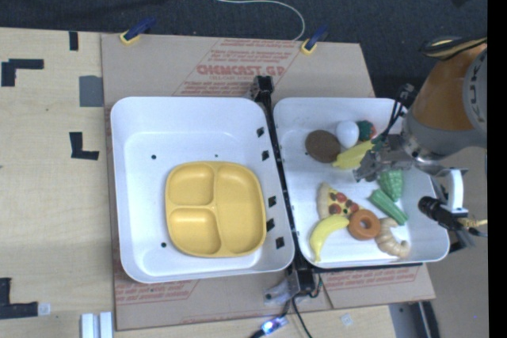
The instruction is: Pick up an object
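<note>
The gripper (pixel 371 167) is reaching beside the yellow toy (pixel 351 157); its claw state cannot be told; next needs closing.

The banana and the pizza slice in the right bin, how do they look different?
The banana is plain yellow; the pizza slice is pale with red and dark toppings. The banana is a curved crescent; the pizza slice is a flat wedge. The banana lies nearest the bin's front edge; the pizza slice sits just behind it. Both lie flat in the right bin, beside the donut.
</note>
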You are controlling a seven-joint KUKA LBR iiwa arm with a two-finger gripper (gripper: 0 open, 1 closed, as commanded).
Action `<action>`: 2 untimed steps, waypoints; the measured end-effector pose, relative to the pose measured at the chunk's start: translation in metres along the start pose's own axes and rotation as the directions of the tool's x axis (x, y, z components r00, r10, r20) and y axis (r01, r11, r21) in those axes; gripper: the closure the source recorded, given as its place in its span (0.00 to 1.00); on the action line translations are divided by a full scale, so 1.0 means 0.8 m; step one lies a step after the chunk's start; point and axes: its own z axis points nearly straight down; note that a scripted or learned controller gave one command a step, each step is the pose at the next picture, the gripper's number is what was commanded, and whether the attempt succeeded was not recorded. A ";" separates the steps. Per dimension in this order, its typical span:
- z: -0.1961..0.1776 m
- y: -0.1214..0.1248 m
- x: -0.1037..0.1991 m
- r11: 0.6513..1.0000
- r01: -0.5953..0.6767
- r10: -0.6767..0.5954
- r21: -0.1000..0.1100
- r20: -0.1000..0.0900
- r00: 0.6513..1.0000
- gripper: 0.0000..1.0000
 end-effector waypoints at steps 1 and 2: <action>-0.070 -0.001 -0.012 1.000 0.000 0.000 -0.002 0.001 1.000 1.00; -0.104 0.000 -0.012 1.000 0.001 -0.001 -0.001 0.000 1.000 1.00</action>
